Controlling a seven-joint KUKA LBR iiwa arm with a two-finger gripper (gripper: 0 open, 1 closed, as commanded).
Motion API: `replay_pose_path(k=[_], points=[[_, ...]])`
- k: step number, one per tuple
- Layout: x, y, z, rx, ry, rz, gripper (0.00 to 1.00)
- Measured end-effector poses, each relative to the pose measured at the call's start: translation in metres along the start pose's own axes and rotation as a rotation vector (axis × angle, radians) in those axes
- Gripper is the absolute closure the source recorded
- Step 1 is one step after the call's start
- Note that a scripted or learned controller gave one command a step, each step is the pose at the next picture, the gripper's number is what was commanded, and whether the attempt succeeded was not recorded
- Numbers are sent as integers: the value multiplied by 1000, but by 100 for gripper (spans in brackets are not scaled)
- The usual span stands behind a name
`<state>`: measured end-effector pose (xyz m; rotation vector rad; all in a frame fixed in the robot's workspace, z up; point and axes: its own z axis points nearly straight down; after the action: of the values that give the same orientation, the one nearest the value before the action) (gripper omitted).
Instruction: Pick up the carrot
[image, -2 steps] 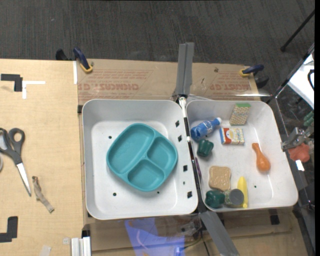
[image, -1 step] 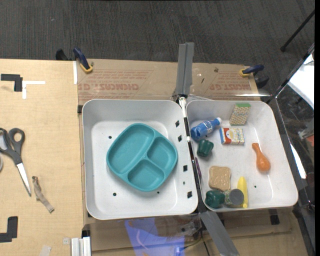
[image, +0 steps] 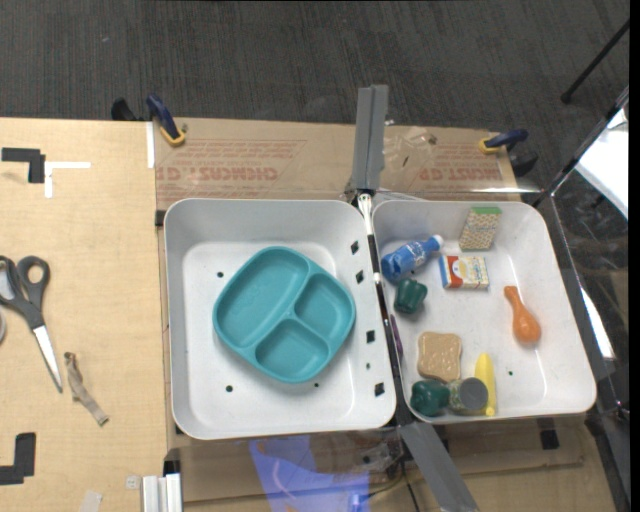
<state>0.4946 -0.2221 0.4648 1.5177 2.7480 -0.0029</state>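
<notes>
This looks like a robotics lab or test workshop rather than a home. Two shallow white bins (image: 268, 420) sit side by side on a plywood tabletop (image: 80, 300), over cardboard sheeting (image: 255, 165) fixed at 12 o'clock by spring clamps (image: 165, 120) (blue with yellow tips). Black tape marks (image: 25, 160) and scissors (image: 30, 310) lie at 9 o'clock. The floor (image: 250, 50) is dark carpet. The bins hold toy food and a teal divided plate (image: 285, 313).

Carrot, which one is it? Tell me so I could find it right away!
Look in the right white bin, near its right wall. The carrot lies there by itself, below the small red-and-white carton. It is the only orange thing: a thin stem end widening to a fat rounded tip.
</notes>
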Motion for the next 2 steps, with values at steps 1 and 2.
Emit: replay_pose_path(k=[1,2], points=[[6,-9,61,0,2,-396,100],[6,-6,256,-2,2,-673,100]])
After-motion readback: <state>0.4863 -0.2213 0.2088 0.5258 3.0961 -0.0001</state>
